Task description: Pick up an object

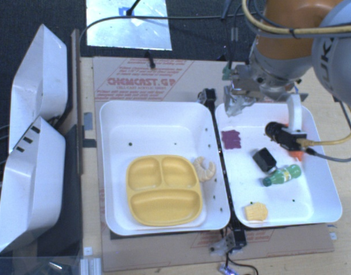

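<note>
My gripper hangs over the far left corner of the right bin, above bare white floor. A flat purple piece lies just in front of it. Further toward the front lie a small black block, a green bottle on its side, and a yellow wafer-like piece near the front wall. An orange thing peeks out near the right wall, mostly hidden by the robot. I see nothing held in the gripper.
The left bin bears a yellow divided tray with a cream curled piece at the tray's right edge. The wall between the two bins runs close to the left of the gripper. Two white bins lean at far left.
</note>
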Action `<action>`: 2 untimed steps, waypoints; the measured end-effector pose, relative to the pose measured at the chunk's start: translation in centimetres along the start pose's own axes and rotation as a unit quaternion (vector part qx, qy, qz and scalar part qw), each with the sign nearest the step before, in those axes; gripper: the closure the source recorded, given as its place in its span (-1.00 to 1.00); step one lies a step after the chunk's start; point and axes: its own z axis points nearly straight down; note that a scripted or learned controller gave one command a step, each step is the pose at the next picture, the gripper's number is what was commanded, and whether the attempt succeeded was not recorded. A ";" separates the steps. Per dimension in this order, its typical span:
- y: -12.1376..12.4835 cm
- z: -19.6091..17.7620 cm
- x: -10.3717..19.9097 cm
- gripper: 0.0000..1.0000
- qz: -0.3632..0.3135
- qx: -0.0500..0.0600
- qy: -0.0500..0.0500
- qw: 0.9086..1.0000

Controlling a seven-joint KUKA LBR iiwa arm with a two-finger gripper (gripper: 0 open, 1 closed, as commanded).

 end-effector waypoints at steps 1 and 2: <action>4.4 0.8 -7.0 1.00 0.006 0.000 -0.001 1.000; -1.8 5.8 -16.8 1.00 0.008 0.001 -0.001 1.000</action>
